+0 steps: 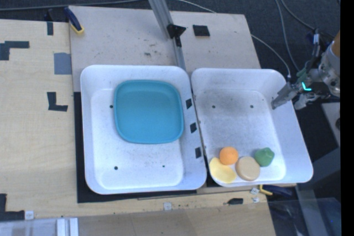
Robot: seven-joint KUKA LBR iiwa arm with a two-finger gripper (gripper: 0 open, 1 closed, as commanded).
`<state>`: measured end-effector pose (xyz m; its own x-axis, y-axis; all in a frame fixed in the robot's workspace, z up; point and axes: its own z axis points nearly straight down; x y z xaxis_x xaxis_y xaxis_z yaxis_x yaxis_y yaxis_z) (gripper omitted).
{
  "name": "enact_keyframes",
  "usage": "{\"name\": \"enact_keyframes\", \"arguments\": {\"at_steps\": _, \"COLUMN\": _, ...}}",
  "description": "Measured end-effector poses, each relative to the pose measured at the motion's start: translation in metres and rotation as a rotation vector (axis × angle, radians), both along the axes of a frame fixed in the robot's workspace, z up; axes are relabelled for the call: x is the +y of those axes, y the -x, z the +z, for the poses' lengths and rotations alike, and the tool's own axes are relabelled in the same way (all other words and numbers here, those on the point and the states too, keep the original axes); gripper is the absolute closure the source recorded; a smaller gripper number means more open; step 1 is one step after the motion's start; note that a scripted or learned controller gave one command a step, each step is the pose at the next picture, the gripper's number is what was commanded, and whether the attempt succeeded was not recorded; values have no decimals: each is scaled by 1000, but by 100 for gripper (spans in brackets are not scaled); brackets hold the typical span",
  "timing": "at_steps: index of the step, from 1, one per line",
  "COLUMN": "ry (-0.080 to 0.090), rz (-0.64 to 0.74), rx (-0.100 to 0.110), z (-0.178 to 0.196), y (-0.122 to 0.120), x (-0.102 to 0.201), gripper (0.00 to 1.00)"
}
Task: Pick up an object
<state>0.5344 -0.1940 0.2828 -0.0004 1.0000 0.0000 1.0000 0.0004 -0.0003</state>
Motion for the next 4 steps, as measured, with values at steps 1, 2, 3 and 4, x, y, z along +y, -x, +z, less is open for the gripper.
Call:
{"name": "enact_keyframes", "arguments": {"at_steps": 1, "ry": 0, "rz": 0, "rx": 0, "z": 0, "y": 0, "x": 0, "gripper": 0}}
{"name": "enact_keyframes", "arguments": {"at_steps": 2, "ry": -1, "rz": 0, "rx": 5, "z": -58, "y": 9, "x": -3, "gripper": 0}}
{"name": "enact_keyframes", "arguments": {"at_steps": 3, "ry": -1, "rz": 0, "rx": 4, "z": -102, "y": 7, "x": -7, "gripper": 0}}
{"name": "enact_keyframes", "arguments": {"at_steps": 4, "ry": -2, "rz": 0, "rx": 6, "z": -165, "y": 9, "x": -6, "gripper": 0}}
